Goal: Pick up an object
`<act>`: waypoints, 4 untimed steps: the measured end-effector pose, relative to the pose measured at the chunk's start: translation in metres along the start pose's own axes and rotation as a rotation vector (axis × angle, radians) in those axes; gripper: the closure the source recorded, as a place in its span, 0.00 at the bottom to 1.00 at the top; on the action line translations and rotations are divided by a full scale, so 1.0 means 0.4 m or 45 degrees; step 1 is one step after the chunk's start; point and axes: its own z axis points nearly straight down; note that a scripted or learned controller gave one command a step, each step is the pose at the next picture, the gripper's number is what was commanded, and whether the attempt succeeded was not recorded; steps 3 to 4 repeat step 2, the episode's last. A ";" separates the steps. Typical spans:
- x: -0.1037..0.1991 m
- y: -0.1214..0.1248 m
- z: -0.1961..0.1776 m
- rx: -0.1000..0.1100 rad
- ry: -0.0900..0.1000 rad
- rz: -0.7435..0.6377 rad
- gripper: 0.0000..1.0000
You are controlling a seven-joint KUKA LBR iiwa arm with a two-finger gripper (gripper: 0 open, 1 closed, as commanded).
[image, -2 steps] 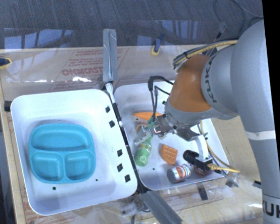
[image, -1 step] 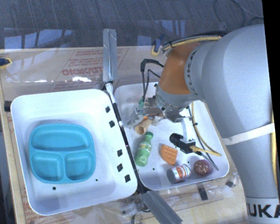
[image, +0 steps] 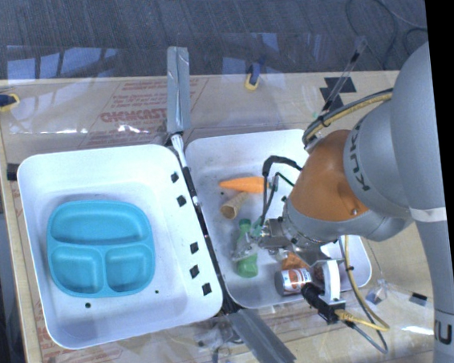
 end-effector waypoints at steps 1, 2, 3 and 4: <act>0.000 0.001 -0.023 0.000 -0.001 -0.008 1.00; 0.060 0.016 -0.352 -0.005 -0.002 -0.105 1.00; 0.060 0.016 -0.352 -0.005 -0.002 -0.105 1.00; 0.060 0.016 -0.352 -0.005 -0.002 -0.105 1.00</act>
